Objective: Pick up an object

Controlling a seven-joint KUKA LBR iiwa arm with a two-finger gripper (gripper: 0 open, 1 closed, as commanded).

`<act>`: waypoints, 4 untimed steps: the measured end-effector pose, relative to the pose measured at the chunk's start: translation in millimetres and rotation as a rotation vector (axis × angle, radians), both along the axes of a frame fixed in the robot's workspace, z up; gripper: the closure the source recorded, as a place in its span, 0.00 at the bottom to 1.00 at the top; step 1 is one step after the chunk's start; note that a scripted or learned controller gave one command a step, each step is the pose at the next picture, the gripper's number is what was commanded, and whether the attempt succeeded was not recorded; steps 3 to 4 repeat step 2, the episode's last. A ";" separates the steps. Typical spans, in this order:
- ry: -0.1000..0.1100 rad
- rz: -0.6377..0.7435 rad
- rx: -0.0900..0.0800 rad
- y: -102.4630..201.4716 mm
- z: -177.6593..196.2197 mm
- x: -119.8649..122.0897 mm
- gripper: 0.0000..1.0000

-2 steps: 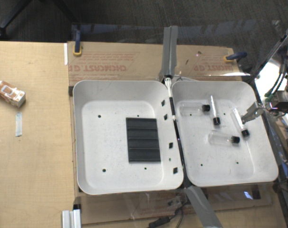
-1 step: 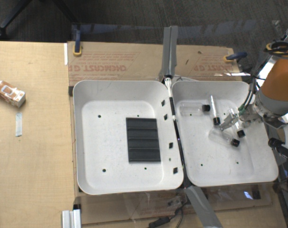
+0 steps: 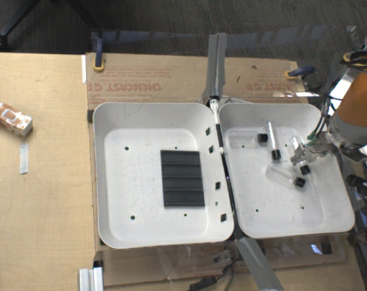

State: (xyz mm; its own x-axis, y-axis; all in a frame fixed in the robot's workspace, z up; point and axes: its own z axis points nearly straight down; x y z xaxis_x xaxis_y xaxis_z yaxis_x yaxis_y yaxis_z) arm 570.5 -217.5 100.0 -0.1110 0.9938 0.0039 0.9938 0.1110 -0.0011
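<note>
Two white bins [image 3: 105,162]: pincer [image 3: 301,156] over clear tubes [image 3: 272,144] (black-capped).

Two bins side by side on surface [image 3: 38,223]. Ridged slab [image 3: 183,178] lies flat in middle of left bin [image 3: 111,132]. Several small vials [image 3: 273,142] scattered in right bin [image 3: 329,217], toward its far right part. Claw [image 3: 306,154] just beside vials, at bin's right side. Small carton [image 3: 13,120] on surface, well left of bins.
</note>
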 end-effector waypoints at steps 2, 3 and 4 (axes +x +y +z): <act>0.000 -0.066 -0.006 100.8 98.2 80.3 1.00; 0.000 -0.066 -0.006 100.8 98.2 80.3 1.00; 0.000 -0.066 -0.006 100.8 98.2 80.3 1.00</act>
